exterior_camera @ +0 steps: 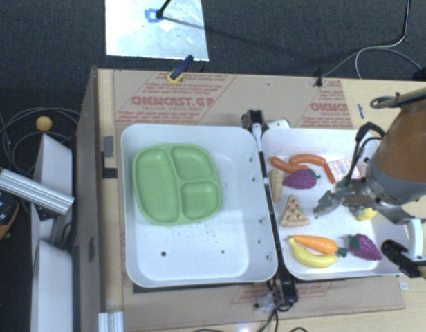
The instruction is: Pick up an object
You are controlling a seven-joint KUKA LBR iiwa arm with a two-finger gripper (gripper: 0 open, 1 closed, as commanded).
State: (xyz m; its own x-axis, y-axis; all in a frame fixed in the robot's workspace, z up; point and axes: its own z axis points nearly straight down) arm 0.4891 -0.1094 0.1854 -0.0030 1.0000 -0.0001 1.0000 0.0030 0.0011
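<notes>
The claw (326,204) hangs low over the right bin (282,133), its dark fingers pointing toward the bin's middle; whether they are spread or closed cannot be told from this angle, and nothing shows between them. Just left of the claw, nearly under its tips, lies a pizza slice (293,213), a tan wedge with spots. Just behind the claw, on the arm's side, a small yellow piece (366,214) peeks out from under the wrist. Above and left of the claw sits a purple grape bunch (300,179), and beyond that a sausage (303,162), orange-red and curved, with a second reddish strip near it. Below the claw, toward the bin's front edge, lie a carrot (314,243) and a banana (312,256), touching each other, and to their right a second grape bunch (364,247). Farther left, past the divider where the two bins meet, the left bin (151,261) holds a green plate (176,183) with three compartments, well apart from the claw. Both bins rest on a cardboard-covered surface (199,95). The arm (405,154), orange-brown above the grey wrist, comes in from the right over the right bin's edge.
</notes>
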